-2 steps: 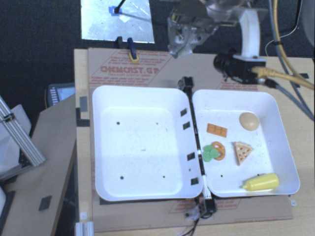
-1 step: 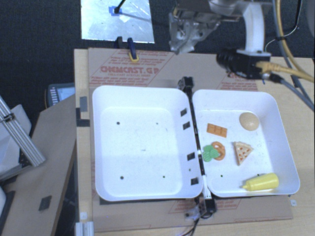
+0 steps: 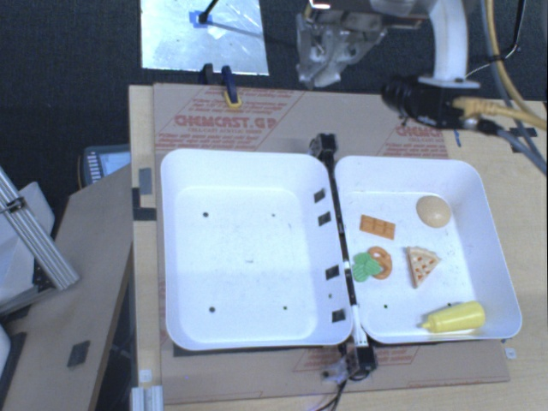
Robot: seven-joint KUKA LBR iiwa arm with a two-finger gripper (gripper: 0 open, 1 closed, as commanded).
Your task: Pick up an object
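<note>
The right bin holds several small toy foods. A tan egg-like ball lies near its back right. An orange cracker lies toward the left. Below it sits a brown pretzel with a green leafy piece against it. A waffle-patterned wedge lies in the middle, and a yellow bottle rests by the front wall. My gripper hangs high above the bench's far edge, behind both bins and well away from every object.
The left bin sits beside the right one, joined by a black hinge strip. A shiny metal plate lies behind the bench. Aluminium rail angles in at the left.
</note>
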